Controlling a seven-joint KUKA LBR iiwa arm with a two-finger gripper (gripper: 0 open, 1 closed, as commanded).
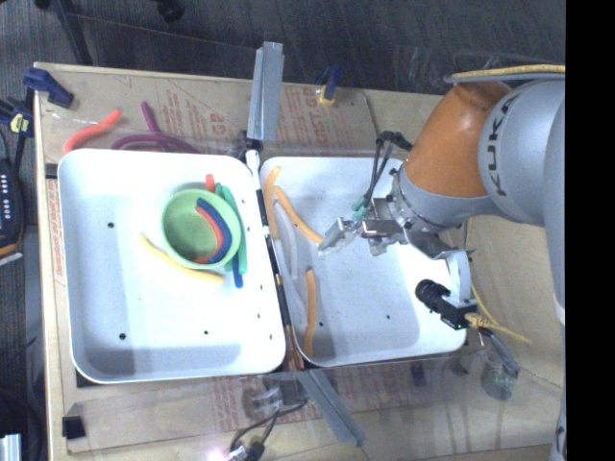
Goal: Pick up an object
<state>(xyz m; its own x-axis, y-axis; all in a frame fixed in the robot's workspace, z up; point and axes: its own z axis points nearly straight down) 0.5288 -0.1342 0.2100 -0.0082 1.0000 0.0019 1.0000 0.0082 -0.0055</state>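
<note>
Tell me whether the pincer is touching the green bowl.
Apart. The camera view shows the pincer over the right bin, while the green bowl sits in the left bin, with the bins' rims between them.

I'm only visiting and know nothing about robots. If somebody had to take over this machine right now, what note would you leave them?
Gripper: over the right white bin, nothing visibly between its fingers; open or shut can't be made out.
Things: thin orange flexible strips lie along the right bin's left side. The left white bin holds a green bowl with red, blue, green and yellow strips in and around it.
Done: nothing visibly picked.
Left: grasp an object and lift it.
</note>
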